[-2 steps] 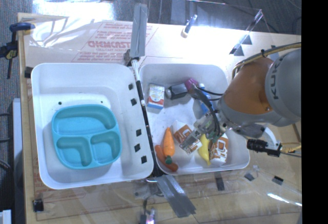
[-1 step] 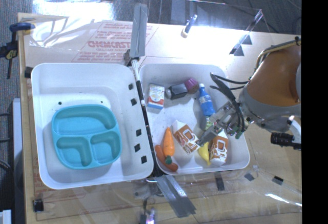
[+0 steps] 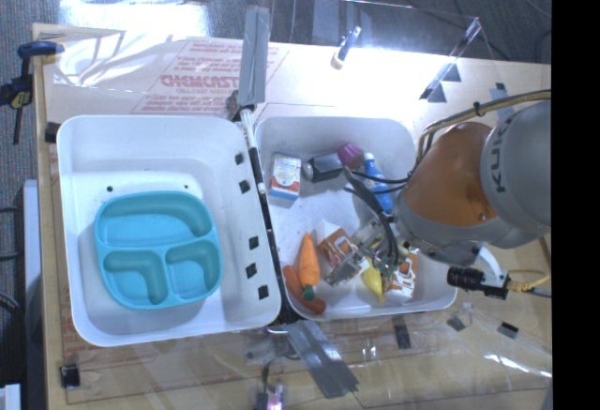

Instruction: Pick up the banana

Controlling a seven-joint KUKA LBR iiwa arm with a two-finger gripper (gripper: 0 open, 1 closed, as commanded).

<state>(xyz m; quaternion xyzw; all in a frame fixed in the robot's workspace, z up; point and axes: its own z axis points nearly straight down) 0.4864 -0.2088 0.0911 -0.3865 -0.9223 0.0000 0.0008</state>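
mostly the arm (image 3: 469, 188) hides the banana (image 3: 373, 282).

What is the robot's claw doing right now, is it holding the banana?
Gripper: low in the right bin, right by the banana; whether it is open, closed or holding anything cannot be told.

So the claw (image 3: 361, 260) sits low in the right bin (image 3: 398, 131), banana (image 3: 373, 281) just below-right of it. Carrot (image 3: 308, 260) is to its left, and the blue tray (image 3: 155, 249) way off left.
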